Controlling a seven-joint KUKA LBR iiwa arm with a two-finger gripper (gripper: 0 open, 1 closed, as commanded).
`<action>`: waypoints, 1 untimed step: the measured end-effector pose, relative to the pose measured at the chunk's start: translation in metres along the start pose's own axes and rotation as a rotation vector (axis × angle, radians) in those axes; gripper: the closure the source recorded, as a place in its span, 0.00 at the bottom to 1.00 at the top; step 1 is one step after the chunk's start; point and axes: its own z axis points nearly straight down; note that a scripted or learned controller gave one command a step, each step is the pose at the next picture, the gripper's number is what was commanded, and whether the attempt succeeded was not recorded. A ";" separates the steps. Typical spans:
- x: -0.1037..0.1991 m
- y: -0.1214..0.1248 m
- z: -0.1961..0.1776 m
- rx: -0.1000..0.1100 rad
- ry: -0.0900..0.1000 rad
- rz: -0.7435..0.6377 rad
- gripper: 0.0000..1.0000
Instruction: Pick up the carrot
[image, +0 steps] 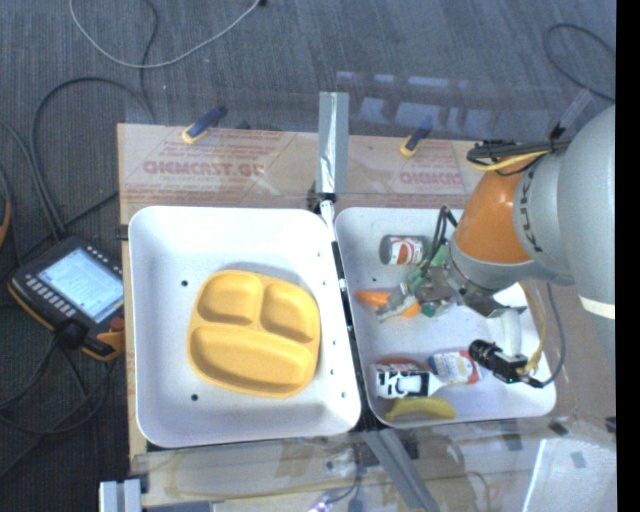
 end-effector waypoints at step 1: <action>0.001 0.001 -0.010 -0.003 0.002 0.000 1.00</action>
